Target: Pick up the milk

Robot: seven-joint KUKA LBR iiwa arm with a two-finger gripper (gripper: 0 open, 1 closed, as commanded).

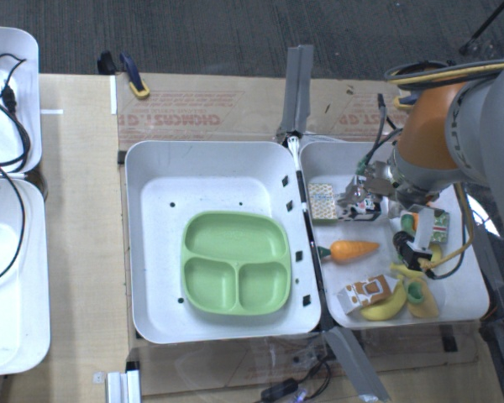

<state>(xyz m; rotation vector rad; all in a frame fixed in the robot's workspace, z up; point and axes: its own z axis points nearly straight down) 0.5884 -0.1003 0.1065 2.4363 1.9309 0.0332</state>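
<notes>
Milk carton [370, 290], as I take the small brown-and-white box to be, lies at the near end of the right bin [464, 290], close to the near rim and a little left of the bin's middle. It appears to be on its side, with its long axis running left to right and the right end tipped slightly toward the far side; which end is the top is too small to tell. A banana [385, 306] curves along its near right side, touching or almost touching it, and a green and yellow toy [417, 295] sits just beyond the banana to the right. Farther in, a carrot [353, 250] lies across the bin, thick end left and tip pointing right, and it sits between the carton and the gripper [361, 204]. The gripper hangs low over the middle of the bin, beside a patterned box [321, 201] on its left, and nothing can be made out in its grasp; whether it is open or closed cannot be told from here. So the carton lies toward the near side of the tool, almost straight across the carrot and only slightly to the right. By my judgement the coming move is a short pull toward the near rim, with the grip set across the carton's short width. The arm [454, 133] comes in from the far right. In the left bin [151, 225] a green plate [235, 263] lies flat.
</notes>
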